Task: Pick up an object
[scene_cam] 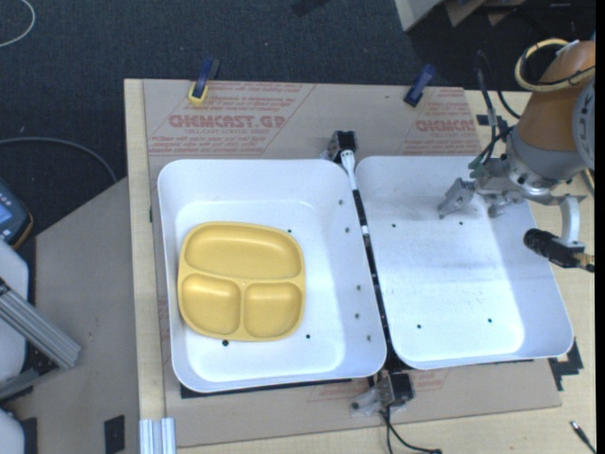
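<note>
Tool (477, 200) open over right bin (454, 343); board (227, 119) reads "CHEMCAST".

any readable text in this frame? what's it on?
"CHEMCAST GP" in red, on the brown board behind the left bin; smaller lines around it are blurred.
Same red print, partly cut off, on the board behind the right bin: unreadable.
Yellow tray: no text.

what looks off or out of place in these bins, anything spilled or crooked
Nothing stands out. The yellow divided plate lies flat and upright in the left bin, slightly turned but whole, with nothing spilled. The gripper is over the far end of the right bin, well away from the plate.
</note>
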`<state>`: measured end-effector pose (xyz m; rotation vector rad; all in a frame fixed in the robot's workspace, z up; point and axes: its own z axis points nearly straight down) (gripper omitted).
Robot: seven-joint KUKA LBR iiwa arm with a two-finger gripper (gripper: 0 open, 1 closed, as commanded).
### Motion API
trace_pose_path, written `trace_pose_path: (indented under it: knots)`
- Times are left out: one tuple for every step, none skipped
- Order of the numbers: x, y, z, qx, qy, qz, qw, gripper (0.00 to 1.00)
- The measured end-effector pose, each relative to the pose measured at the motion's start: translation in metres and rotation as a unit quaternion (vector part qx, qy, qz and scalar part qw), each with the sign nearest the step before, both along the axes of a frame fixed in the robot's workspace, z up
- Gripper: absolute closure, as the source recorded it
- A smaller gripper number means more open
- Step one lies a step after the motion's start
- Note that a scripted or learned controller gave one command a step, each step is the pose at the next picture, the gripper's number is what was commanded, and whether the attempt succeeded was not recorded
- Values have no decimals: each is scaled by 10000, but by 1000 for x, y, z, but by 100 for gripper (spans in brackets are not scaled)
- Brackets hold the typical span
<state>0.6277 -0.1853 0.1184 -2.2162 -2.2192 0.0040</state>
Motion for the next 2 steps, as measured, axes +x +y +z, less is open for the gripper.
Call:
trace_pose_path:
  knots:
    - [0, 1, -36, -2, -1, 2, 10000, 0]
    - [1, 1, -22, -11, -30, 4, 10000, 100]
